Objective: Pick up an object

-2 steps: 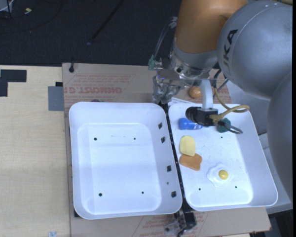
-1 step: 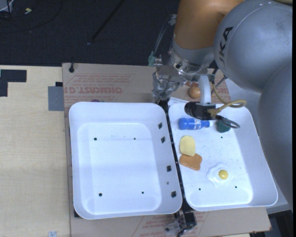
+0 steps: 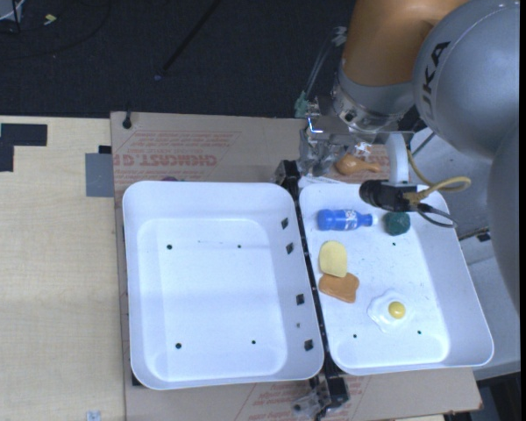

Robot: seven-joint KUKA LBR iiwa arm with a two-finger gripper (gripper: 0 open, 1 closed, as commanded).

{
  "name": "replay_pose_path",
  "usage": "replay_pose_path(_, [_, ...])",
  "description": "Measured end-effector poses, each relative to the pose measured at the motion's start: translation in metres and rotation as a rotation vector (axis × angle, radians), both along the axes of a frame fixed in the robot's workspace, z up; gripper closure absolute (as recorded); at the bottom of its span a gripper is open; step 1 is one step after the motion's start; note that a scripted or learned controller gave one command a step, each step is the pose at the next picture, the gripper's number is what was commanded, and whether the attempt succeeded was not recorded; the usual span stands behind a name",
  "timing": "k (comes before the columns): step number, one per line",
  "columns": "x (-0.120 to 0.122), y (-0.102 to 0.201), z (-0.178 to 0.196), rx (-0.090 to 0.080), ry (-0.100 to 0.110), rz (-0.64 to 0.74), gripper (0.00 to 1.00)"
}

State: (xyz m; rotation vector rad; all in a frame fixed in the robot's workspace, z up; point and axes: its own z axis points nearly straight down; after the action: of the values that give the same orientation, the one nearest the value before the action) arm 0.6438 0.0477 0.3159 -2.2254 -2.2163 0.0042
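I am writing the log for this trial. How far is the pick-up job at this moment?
Done: the arm has reached the far end of the right bin, and the gripper is at its rim. In hand: nothing I can confirm; an orange-tan object lies near the gripper, but a grasp cannot be told. Left: grasp and lift. The blue bottle, yellow piece and fried egg lie in the bin.

You are seeing two bins side by side; in the right bin (image 3: pixel 460 323) a bottle (image 3: pixel 344 220) is lying behind a slice (image 3: pixel 333 258), with an egg (image 3: pixel 391 311) lying nearest the front rim
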Motion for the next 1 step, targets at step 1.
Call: replay_pose_path(1, [-0.0004,-0.0089,-0.0319,0.001,0.002,0.002,1.00])
